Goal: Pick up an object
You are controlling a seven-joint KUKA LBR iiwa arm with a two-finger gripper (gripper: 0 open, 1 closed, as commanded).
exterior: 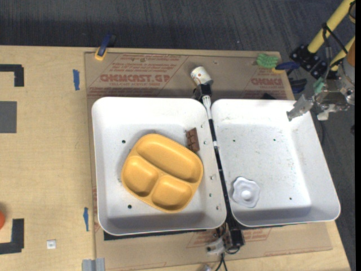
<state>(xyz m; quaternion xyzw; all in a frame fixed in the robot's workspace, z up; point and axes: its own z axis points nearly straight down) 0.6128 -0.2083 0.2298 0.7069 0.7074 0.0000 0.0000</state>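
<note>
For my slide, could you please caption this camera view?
Gripper poised over right bin's far corner; yellow tray in left bin.

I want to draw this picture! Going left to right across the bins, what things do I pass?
Yellow tray → brown block → white lid → tool at the right bin's far right corner.
</note>
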